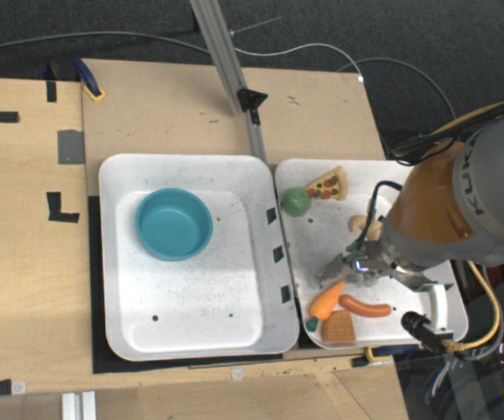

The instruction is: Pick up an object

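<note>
In the right bin (pixel 309 239) my gripper (pixel 350 269) hangs low over the front half, just above an orange carrot (pixel 325 301) and a red sausage (pixel 365 306). A brown waffle-like piece (pixel 339 326) lies at the bin's front edge. Farther back sit a green ball (pixel 297 201) and a pizza slice (pixel 327 185). A small tan object (pixel 358 224) peeks out beside the wrist. I see nothing clearly between the fingers.
The left bin (pixel 234 322) holds a blue bowl (pixel 174 224) at its back left. A grey pole (pixel 221 46) slants down to the divide between the bins. Cables run across the dark floor behind the bench.
</note>
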Controlling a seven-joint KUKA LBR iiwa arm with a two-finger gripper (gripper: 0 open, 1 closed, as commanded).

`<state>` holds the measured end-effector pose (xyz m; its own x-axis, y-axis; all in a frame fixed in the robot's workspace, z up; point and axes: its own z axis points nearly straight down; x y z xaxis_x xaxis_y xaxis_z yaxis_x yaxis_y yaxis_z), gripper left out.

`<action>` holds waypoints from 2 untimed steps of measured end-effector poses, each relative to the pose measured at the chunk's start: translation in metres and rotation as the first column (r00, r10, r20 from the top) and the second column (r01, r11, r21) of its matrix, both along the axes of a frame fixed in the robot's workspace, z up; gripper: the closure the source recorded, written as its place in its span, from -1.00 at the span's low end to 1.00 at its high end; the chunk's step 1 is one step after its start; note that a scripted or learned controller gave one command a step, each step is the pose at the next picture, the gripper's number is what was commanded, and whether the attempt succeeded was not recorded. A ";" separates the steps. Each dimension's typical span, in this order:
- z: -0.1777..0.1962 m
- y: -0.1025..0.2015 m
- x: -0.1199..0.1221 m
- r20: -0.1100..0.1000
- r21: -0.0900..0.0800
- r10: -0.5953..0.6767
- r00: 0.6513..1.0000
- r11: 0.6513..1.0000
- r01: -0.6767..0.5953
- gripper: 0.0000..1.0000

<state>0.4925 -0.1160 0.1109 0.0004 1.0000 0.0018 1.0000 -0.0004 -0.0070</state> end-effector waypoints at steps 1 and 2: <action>0.012 0.001 0.001 0.001 0.001 0.003 1.000 1.000 -0.003 1.00; 0.058 -0.001 -0.007 0.008 -0.002 0.001 1.000 1.000 -0.001 1.00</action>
